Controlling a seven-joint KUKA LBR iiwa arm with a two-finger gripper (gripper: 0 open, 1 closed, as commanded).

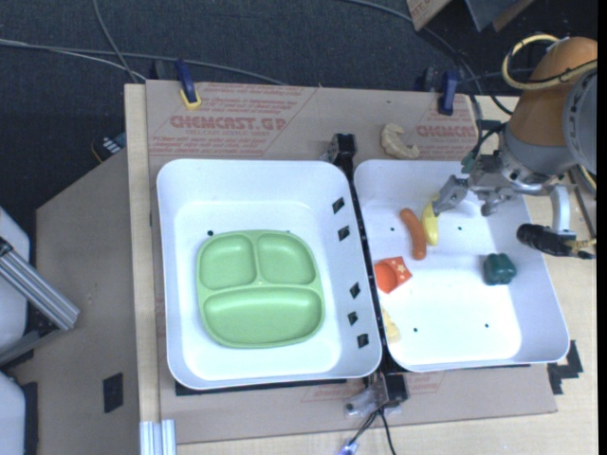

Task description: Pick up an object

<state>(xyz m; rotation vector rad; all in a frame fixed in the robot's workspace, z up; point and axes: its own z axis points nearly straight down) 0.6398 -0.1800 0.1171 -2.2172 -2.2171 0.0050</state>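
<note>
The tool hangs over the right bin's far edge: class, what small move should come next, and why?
Probably a short shift toward the yellow piece and then down. The tool sits above the right bin, its fingers spread with nothing between them, and the yellow piece beside the orange sausage lies closest. The green lump is farther.

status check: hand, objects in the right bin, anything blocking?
Hand open, over right bin's back edge, holding nothing. Orange sausage, yellow piece, red piece, green lump lie loose in bin. Nothing blocking.
</note>
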